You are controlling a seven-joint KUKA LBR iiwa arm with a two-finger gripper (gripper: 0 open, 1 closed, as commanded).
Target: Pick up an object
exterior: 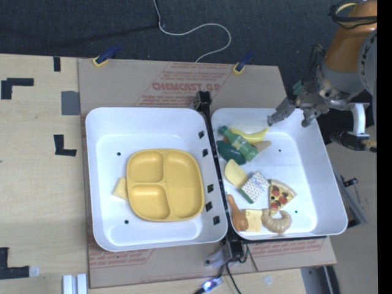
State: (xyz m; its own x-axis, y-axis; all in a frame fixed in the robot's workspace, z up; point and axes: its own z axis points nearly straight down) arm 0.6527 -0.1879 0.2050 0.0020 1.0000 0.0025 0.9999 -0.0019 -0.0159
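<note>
Toys to pick: a pile of play food is lying in the right bin (306,164) — a banana (250,133), a green bottle (236,147), a pizza slice (280,195), a checkered block (255,186), a pretzel (277,221), a hot dog (236,212) and a pale yellow wedge (235,173).

Where they are sitting: most are crowding the side of the right bin next to the divider between the bins; the banana and bottle are touching each other near the far corner on that side.

Gripper (293,111): it is hanging over the far edge of the right bin, near the banana but apart from it. Its two fingers are spread wide and nothing is sitting between them.

Arm (349,48): it is reaching in from beyond the right bin, with its orange band showing.

Left bin (101,164): a yellow tray (165,184) with sections is resting in it, and a small yellow piece (119,188) is peeking out from under the side of the tray away from the right bin.

What could go wrong: I think the gripper is standing so close to the bin's wall that it could bump the rim while going down. The toys are packed tight — the fingers could land on two at once, or push the round banana away so it slips out.
</note>
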